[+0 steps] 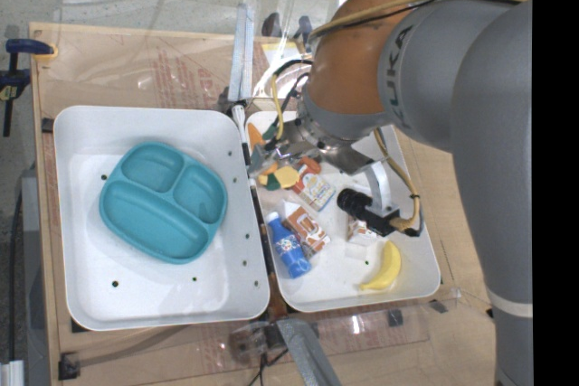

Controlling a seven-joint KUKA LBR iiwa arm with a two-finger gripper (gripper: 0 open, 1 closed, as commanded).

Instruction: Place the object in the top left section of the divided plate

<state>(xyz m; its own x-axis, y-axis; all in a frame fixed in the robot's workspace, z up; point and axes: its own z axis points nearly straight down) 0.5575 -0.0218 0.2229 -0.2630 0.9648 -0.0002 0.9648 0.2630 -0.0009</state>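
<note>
- Two white bins stand side by side: the left bin [72,285] and the right bin [421,271].
- One teal plate [136,226] lies in the left bin, turned at a slant. It has three sections, one long and two smaller.
- The top left section [149,165] is one of the two smaller ones, on the far side of the plate.
- One arm [452,86] reaches over the right bin, grey with one orange band [353,59]. On the grey part the letters "KUKA" [399,59] can be read.
- The gripper [277,154] is low at the far left corner of the right bin, mostly under the wrist. I cannot tell whether it is wide or narrow, or whether it holds something.
- I cannot tell which thing is meant for the plate. All loose things lie in the right bin, apart from the plate.
- One banana [384,267] lies near the front right corner.
- One blue bottle [288,249] lies along the left wall. Its label is too small to read.
- There are three small boxes: a first box [315,190] near the gripper, a second box [309,232] touching the bottle, and a third box [362,230] further right. Their print cannot be read.
- Some small orange and yellow pieces [279,178] lie just beside the gripper. I cannot count them exactly.
</note>
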